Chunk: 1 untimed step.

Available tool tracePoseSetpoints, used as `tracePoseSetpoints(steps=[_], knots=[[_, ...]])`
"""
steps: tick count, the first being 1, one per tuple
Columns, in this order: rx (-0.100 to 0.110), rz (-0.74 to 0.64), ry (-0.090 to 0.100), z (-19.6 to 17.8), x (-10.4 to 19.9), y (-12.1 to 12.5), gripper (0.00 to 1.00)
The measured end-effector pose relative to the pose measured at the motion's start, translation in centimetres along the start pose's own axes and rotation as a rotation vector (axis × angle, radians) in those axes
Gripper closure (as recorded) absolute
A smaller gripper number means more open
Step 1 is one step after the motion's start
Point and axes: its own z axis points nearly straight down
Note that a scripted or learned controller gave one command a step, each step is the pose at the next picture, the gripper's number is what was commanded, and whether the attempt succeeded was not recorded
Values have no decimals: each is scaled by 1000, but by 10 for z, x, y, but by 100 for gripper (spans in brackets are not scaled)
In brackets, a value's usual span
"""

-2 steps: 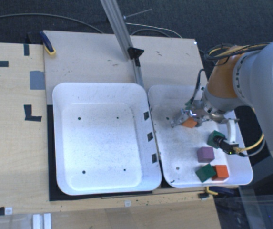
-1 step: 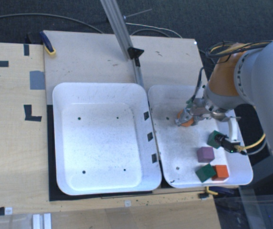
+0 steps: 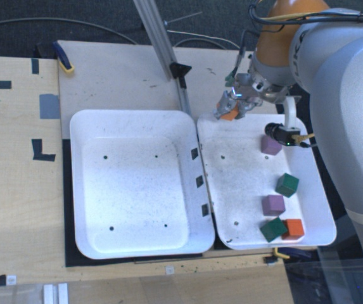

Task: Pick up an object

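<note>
Orange block (image 3: 230,114) sits pinched at the tips of my fingers (image 3: 232,108), up over the far rim of the right bin (image 3: 244,170), just right of frame centre. My fingers look clamped on it, but the grip is small and at the very tip, so I'd call it shaky.

Risks, as I judge them: the block slips out if I swing fast, since so little of it is between the pads. It hangs right above the rim where the two bins meet, so a drop here could bounce into the left bin (image 3: 130,182) or off onto the surface (image 3: 105,75) behind. The slanted metal post (image 3: 159,33) ends just left of me; moving toward upper left risks a knock there. Cables near my wrist at upper right could snag on a twist.

Room: the left bin's floor is wide open, lower left of me. The middle of the right bin is also free. Lower right is crowded: a purple block (image 3: 270,145) near the black fitting, a green block (image 3: 287,185), a second purple block (image 3: 273,204), then a dark green block (image 3: 273,229) touching another orange block (image 3: 294,228) by the near rim. Straight up looks like the safest exit.
</note>
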Motion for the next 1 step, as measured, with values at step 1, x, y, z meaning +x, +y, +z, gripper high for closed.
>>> tracePoseSetpoints(steps=[1], knots=[[12, 1, 1, 6, 95, 2, 100]])
